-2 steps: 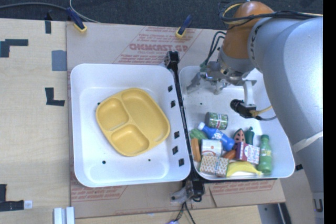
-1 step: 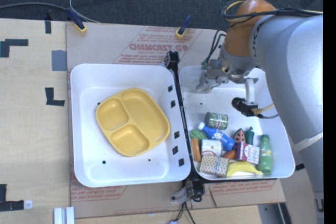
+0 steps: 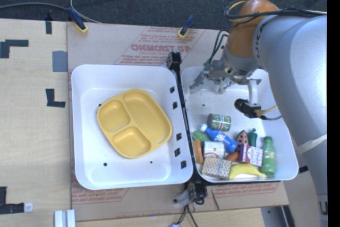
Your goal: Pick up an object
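- Read "CHEMCAST GP" in red print on the brown sheet [image 3: 154, 48] covering the table under both bins.
- Hovered over the bare upper part of the right bin [image 3: 210, 102], gripper [image 3: 223, 81] apart from every item; could not tell whether clenched or released.
- Judged the yellow divided plate [image 3: 134, 122], alone in the left bin [image 3: 90, 93], stiff, light and slippery; best taken by its rim.
- Judged the banana [image 3: 247, 171], in the heap at the right bin's lower end, smooth and likely to slip.
- Favoured the green can [image 3: 219, 122], on its side just above that heap: light, rigid, grippable across its body; label too small to read.
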{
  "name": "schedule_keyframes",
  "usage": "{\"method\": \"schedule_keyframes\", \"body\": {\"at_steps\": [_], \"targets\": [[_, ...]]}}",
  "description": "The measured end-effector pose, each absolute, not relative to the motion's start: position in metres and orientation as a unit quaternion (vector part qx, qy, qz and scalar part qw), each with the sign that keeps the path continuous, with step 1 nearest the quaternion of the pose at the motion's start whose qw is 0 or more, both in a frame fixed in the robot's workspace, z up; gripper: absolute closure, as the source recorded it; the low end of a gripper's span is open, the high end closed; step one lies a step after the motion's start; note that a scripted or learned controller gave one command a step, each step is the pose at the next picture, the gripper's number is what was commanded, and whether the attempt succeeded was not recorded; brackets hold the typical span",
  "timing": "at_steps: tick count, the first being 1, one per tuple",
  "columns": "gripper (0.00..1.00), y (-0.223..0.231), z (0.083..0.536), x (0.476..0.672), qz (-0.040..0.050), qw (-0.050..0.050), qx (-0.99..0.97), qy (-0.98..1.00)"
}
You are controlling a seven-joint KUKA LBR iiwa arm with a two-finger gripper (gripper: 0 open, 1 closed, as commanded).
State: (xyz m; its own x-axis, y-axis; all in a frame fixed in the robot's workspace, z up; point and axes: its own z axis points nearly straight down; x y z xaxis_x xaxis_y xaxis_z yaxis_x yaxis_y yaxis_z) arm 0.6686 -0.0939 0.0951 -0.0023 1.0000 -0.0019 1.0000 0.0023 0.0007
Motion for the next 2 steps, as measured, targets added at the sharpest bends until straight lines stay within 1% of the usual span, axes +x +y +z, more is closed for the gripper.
{"method": "schedule_keyframes", "body": {"at_steps": [1,2], "targets": [[0.0,-0.094,0.085,0.668,-0.0008,0.0,0.706,0.708],[1.0,-0.094,0.095,0.669,-0.0004,0.001,0.706,0.708]]}}
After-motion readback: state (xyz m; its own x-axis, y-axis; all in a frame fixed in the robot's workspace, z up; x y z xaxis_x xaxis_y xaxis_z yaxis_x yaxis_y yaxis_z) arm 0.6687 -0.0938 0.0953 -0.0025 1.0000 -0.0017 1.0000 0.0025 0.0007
